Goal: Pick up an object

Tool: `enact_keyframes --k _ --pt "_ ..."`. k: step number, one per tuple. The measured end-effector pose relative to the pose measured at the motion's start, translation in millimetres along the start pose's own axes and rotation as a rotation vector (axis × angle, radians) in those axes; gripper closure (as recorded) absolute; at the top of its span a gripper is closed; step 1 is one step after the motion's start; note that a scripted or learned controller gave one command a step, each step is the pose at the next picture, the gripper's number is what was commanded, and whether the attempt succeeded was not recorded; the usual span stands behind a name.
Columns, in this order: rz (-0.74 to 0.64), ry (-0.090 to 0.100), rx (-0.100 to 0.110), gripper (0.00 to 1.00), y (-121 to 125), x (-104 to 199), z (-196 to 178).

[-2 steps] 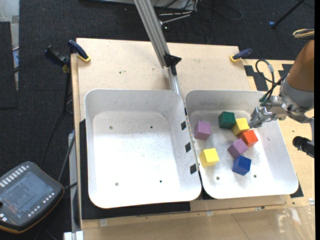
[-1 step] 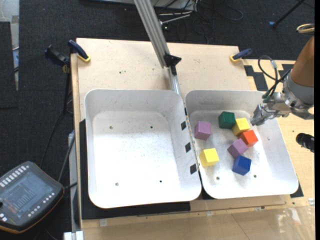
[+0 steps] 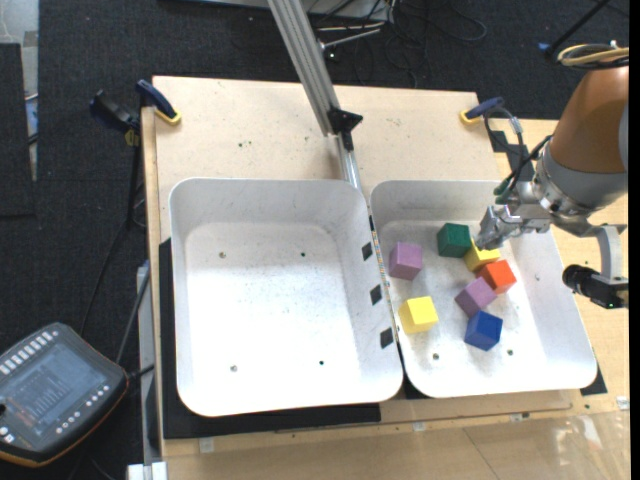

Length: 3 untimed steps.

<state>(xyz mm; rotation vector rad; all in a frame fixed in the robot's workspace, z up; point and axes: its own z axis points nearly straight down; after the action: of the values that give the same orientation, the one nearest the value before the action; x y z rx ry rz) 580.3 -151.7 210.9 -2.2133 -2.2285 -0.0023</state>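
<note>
Inside the right bin [image 3: 560, 368] lie seven blocks: green [image 3: 454, 239], two yellow, orange, two purple, blue. Over the upper yellow block [image 3: 483, 258] hangs the gripper [image 3: 493, 232]; its grip can't be judged.

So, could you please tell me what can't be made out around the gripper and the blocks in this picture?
- Gripper, camera view: too small and blurred to tell its state.
- Yellow block beneath it: largely covered by the gripper and the orange block.
- Arm: its upper part is cut off by the right edge.
</note>
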Motion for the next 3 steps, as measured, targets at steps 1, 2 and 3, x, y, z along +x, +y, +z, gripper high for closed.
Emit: enact_keyframes --k 1,2,3 --pt "-0.001 0.000 -0.002 1.00 1.5 55.7 -12.4" --pt "-0.002 0.000 -0.002 1.00 3.6 112.1 -22.8" --pt "-0.002 0.000 -0.003 1.00 16.8 166.2 -32.6"
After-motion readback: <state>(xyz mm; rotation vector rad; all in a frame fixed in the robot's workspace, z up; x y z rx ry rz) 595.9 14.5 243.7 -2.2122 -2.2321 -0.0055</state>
